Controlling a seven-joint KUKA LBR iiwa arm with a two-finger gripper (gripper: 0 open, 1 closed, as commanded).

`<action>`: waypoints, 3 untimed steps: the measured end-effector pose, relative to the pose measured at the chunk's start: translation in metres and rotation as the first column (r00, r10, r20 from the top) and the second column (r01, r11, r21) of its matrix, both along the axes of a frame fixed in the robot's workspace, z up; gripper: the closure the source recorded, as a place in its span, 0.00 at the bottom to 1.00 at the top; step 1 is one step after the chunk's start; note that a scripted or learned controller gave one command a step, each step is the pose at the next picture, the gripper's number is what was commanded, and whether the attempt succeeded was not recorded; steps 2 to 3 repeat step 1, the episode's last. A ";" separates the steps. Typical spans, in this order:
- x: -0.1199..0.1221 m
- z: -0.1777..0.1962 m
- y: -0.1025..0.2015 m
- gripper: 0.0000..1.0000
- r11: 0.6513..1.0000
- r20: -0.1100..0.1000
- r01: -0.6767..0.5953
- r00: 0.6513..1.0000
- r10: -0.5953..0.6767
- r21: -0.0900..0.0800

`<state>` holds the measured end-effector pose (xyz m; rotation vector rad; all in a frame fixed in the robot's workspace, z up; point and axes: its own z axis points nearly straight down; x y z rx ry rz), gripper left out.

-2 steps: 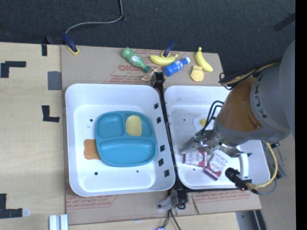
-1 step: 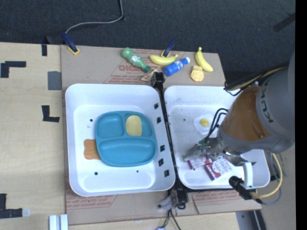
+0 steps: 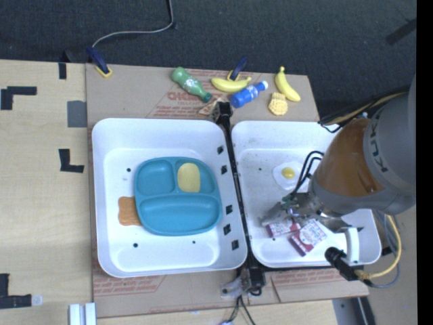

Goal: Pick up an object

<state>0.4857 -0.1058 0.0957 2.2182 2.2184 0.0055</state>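
In the lower right of the frame, red-and-white packets [image 3: 301, 233] lie on the right bin's [image 3: 264, 141] floor, with a fried-egg toy [image 3: 287, 175] above them. The gripper [image 3: 287, 208] sits low just over the packets; whether its fingers are wide or closed cannot be told. At frame centre-left, the left bin [image 3: 108, 141] holds a blue divided plate [image 3: 176, 205] carrying a yellow piece [image 3: 189, 177].

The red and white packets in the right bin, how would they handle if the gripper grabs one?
The red and white packets look flat and thin, so probably light and floppy. They lie low on the floor of the right bin, so getting fingers under an edge may be hard. Their wrapping looks glossy, possibly slippery.
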 end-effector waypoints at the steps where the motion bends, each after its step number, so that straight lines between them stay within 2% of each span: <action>1: 0.044 0.089 0.057 1.00 1.000 -0.005 -0.003 1.000 0.003 0.001; 3: 0.044 0.089 0.057 1.00 1.000 -0.005 -0.003 1.000 0.003 0.001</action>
